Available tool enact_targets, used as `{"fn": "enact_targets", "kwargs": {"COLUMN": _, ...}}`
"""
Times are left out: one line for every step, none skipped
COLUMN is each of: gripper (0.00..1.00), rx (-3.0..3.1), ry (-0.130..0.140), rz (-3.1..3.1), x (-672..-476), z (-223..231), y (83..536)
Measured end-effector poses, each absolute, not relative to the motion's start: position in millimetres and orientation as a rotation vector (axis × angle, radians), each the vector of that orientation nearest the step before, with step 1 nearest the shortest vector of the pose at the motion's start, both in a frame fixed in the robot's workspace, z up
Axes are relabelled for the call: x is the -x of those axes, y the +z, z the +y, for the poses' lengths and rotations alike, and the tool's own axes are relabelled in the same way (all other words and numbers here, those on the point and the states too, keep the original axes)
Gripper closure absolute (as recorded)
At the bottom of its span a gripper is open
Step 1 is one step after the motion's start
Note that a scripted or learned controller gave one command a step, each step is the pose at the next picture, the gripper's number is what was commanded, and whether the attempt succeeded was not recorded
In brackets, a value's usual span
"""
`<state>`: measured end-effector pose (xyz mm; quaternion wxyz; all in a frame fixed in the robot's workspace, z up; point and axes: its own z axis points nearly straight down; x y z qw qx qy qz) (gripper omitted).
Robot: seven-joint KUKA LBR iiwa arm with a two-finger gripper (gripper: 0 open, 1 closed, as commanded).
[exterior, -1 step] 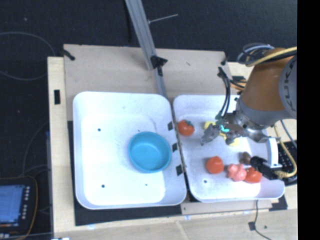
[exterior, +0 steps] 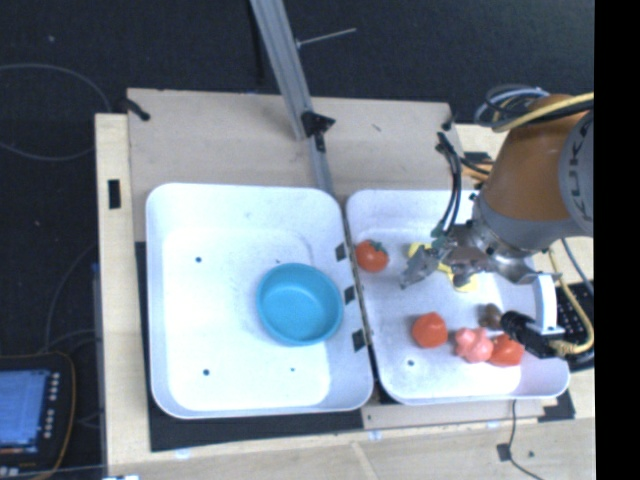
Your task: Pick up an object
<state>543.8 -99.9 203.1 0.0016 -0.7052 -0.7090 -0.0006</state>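
Just left of the claw point(exterior: 425, 265) lies a red ball point(exterior: 372, 257).

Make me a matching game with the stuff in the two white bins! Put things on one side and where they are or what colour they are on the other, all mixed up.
Things:
1. bowl
2. gripper
3. pink toy
4. small red ball

Places or colours:
A. lumpy and pale pink, near the front of the right bin
B. next to the divider at the right bin's left edge
C. blue, sitting in the left bin
D. hanging over the middle of the right bin

Pairs: 1-C, 2-D, 3-A, 4-B
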Motion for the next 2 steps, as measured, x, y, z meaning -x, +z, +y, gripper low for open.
{"fn": "enact_targets", "kwargs": {"gripper": 0.0, "rx": 2.222, "ry": 0.007, "rz": -2.218, "x": -548.6, "z": -106.6, "y": 157.8}}
{"fn": "enact_targets", "kwargs": {"gripper": 0.0, "rx": 2.221, "ry": 0.008, "rz": -2.218, "x": -547.8, "z": -108.5, "y": 104.1}}
